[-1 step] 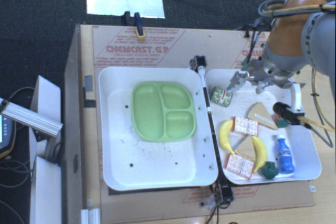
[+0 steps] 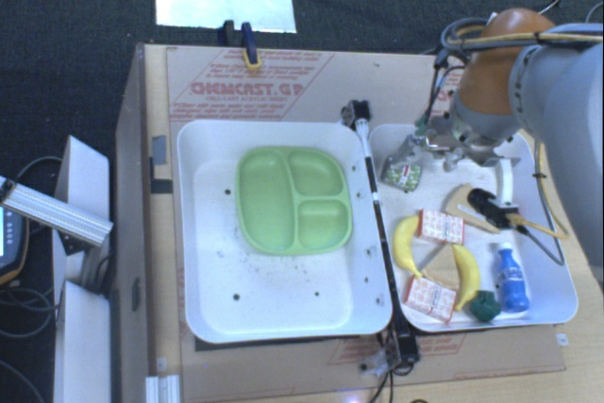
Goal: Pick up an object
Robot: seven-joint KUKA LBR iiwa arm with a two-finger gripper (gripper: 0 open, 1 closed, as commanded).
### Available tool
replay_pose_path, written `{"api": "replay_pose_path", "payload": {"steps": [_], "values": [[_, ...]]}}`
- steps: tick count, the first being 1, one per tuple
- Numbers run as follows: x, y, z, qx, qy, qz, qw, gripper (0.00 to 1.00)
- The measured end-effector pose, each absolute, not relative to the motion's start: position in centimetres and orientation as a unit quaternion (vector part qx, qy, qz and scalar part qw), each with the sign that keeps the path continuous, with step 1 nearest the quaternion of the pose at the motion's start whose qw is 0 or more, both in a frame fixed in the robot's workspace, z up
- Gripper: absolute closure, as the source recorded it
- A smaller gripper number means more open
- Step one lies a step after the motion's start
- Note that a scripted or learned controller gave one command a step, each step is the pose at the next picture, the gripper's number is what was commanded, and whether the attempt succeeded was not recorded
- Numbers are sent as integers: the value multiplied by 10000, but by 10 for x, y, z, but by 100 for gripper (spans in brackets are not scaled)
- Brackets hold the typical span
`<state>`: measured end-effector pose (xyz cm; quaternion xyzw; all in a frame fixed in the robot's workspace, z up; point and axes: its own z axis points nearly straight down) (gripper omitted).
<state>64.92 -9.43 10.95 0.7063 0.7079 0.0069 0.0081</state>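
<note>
grey arm (image 2: pixel 564 99), orange band (image 2: pixel 500 61)

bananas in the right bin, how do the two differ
The left banana bows toward the left bin's side; the right banana bows the other way, toward the blue bottle. The left banana lies higher in the view, the right one lower, its end by the green object. A red-and-white packet lies between their lower ends. Both are yellow and lie flat in the right bin.

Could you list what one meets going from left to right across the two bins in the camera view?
Green divided plate in the left bin → small green-and-white packet → left banana → right banana → blue bottle near the right bin's far edge.
</note>
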Motion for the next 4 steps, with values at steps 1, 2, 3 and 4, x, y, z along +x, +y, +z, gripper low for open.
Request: {"api": "replay_pose_path", "payload": {"steps": [1, 2, 3, 4], "values": [[652, -92, 108, 7064, 7077, 74, 85, 0], [654, -90, 95, 7066, 7076, 8, 15, 0], [625, -151, 206, 7065, 7077, 11, 30, 0], [586, -179, 100, 7070, 7072, 2, 8, 0]]}}
